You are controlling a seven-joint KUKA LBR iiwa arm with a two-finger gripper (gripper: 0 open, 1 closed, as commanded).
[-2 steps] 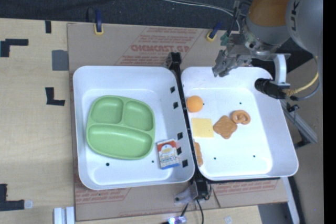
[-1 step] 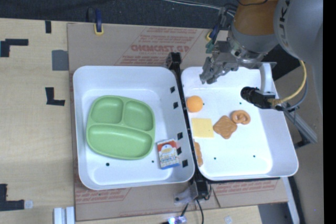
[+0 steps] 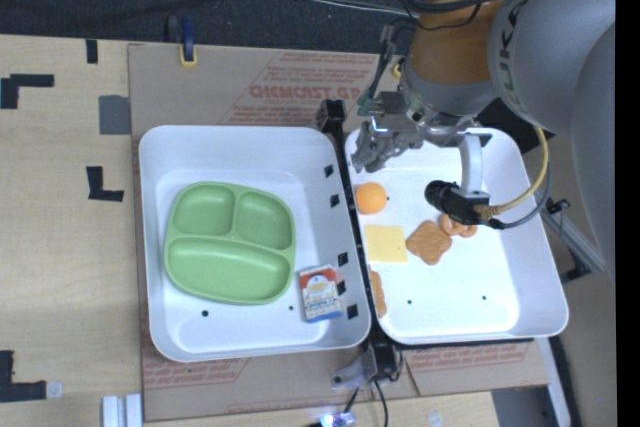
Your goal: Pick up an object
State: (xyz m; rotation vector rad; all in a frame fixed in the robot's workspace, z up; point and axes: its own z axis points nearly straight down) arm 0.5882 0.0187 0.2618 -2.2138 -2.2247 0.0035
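Lying in the right bin (image 3: 520,310), an orange ball (image 3: 371,198), a yellow slice (image 3: 386,243) and a brown toast piece (image 3: 428,242) are seen. The gripper (image 3: 385,147) is hung above the ball; its grip state cannot be told. A green divided plate (image 3: 229,242) and a small carton (image 3: 319,293) are held by the left bin (image 3: 160,150).

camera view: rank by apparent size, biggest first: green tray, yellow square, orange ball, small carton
1. green tray
2. small carton and yellow square: look about alike, not ranking them
3. orange ball
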